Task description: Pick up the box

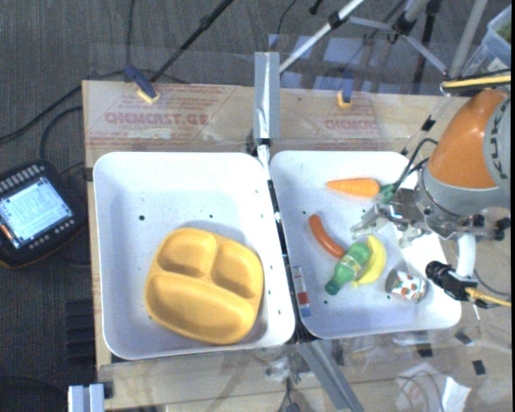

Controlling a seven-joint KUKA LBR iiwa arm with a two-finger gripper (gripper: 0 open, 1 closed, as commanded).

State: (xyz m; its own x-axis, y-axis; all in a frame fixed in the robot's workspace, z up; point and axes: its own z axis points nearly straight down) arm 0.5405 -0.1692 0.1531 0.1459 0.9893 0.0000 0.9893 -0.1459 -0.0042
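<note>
Two-finger gripper (379,216) over right white bin (326,316); grip state can't tell.
Small red-white patterned box (406,286) at 5 o'clock — crowded by yellow banana (374,260); mis-grab risk.

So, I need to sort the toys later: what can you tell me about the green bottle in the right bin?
The green bottle looks like a small plastic toy with a darker cap. It lies on its side on the right bin's floor, cap toward the lower left, its body resting against a yellow banana. An orange sausage lies just beside it.

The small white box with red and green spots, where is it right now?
The small white box with red and green spots lies in the right white bin, near its front right corner, just right of the yellow banana and green plastic bottle.
</note>
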